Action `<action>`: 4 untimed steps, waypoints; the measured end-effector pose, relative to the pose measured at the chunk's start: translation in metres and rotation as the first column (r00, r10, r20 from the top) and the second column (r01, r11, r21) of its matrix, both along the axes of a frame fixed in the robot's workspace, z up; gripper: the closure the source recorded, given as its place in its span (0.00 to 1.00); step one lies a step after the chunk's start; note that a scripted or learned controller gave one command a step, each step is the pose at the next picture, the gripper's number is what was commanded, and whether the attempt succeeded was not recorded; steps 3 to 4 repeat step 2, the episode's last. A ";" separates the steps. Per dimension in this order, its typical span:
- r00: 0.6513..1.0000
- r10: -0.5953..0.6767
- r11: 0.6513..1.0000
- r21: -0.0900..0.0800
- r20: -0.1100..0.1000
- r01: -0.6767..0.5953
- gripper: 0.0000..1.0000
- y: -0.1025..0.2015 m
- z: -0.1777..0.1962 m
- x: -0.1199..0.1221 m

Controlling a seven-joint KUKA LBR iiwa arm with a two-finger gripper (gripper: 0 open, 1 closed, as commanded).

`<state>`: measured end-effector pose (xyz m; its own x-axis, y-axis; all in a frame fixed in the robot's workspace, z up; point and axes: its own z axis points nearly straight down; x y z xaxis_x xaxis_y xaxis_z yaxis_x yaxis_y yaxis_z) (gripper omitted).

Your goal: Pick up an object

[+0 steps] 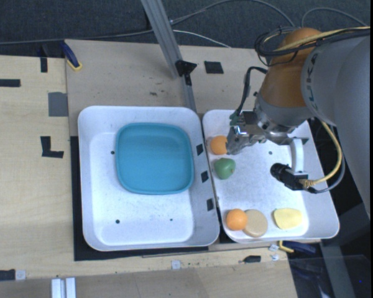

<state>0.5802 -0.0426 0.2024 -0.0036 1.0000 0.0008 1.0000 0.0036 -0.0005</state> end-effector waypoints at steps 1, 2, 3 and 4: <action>1.000 0.001 1.000 0.000 0.001 -0.001 1.00 0.053 0.015 0.015; 1.000 0.001 1.000 0.000 0.001 -0.001 1.00 0.103 0.029 0.036; 1.000 0.001 1.000 0.000 0.001 -0.001 1.00 0.103 0.029 0.036; 1.000 0.001 1.000 0.000 0.001 -0.001 1.00 0.103 0.029 0.036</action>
